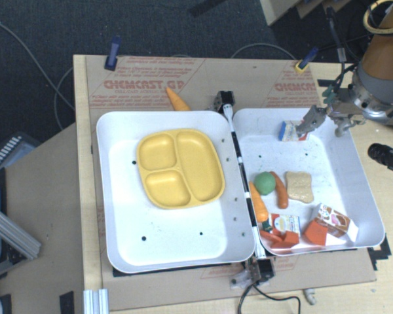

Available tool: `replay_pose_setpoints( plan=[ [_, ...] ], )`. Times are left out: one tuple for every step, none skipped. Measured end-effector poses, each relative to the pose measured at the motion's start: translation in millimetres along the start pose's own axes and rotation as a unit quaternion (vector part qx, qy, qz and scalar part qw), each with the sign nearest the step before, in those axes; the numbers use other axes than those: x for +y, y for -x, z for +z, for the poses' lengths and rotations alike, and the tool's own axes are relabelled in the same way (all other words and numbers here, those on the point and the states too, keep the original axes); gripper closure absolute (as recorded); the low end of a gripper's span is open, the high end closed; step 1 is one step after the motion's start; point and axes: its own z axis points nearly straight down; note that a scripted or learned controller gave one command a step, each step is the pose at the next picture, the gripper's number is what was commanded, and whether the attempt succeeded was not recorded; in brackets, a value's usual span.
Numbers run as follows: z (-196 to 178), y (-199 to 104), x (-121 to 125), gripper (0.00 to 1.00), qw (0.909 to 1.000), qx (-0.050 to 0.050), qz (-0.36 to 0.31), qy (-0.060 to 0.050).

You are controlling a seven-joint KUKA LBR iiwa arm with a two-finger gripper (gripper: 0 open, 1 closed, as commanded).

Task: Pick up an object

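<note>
2 bins [118, 241], 1 yellow tray [180, 167], 2 carrots [259, 205]; tool [312, 120] state unclear.

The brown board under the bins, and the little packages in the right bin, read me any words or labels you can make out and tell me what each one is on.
"CHEMCAST GP": red print on the brown board, above the left bin.
The same red print repeats on the board above the right bin, too blurred to read surely.
Smaller red lines beside both: too small to read.
Blue-and-white packet, red-and-white carton, small pack: printing unreadable.
</note>
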Motion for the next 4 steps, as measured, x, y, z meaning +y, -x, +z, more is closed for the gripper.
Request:
replay_pose_setpoints(
  plan=[
    [59,-28,-70,0.0,1.0,0.001,0.0,-0.002],
    [134,-36,-57,0.0,1.0,0.0,0.0,0.001],
    [152,-29,-64,0.0,1.0,0.0,0.0,0.002],
    [141,-27,-64,1.0,1.0,-0.002,0.0,0.005]
  ],
)
